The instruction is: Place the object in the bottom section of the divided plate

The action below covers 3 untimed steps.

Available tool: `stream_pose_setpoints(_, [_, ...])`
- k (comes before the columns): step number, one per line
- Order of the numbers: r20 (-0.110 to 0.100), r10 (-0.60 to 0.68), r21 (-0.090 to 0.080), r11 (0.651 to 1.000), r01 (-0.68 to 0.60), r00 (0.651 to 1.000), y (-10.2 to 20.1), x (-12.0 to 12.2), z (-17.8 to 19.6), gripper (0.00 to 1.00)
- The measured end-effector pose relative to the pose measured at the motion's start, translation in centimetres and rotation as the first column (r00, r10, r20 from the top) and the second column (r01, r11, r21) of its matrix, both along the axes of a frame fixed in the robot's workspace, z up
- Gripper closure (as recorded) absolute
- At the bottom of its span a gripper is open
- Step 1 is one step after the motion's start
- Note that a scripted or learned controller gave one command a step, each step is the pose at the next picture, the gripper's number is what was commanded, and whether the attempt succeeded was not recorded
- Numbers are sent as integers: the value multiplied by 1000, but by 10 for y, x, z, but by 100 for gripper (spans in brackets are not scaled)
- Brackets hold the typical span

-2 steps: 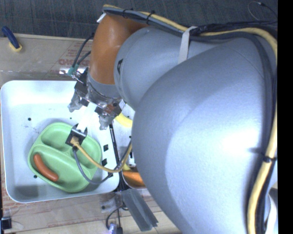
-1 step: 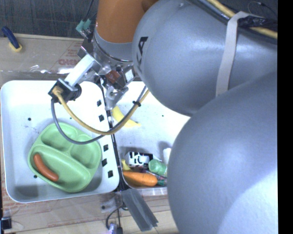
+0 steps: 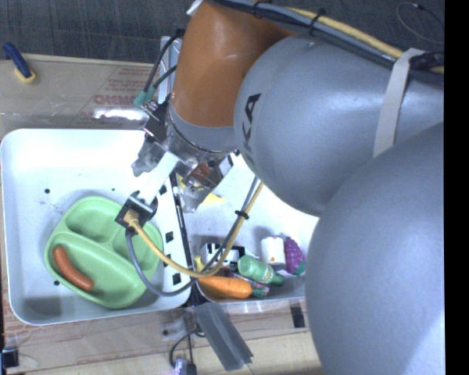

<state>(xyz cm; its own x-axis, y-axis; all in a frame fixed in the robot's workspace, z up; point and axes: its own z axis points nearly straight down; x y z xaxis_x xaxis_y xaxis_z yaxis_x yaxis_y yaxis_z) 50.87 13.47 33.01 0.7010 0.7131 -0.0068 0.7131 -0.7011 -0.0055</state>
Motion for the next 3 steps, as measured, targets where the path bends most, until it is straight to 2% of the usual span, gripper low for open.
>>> stream_pose_setpoints(1, [-6, 11, -1, 1000, -11, 1000, 2, -1, 9, 100])
stream_pose_setpoints(2, [-7, 12, -1, 1000, -12, 1000, 3, -1, 9, 0])
stream_pose_setpoints(3, [6, 156, 2, 988, -156, 988, 21, 66, 112, 0])
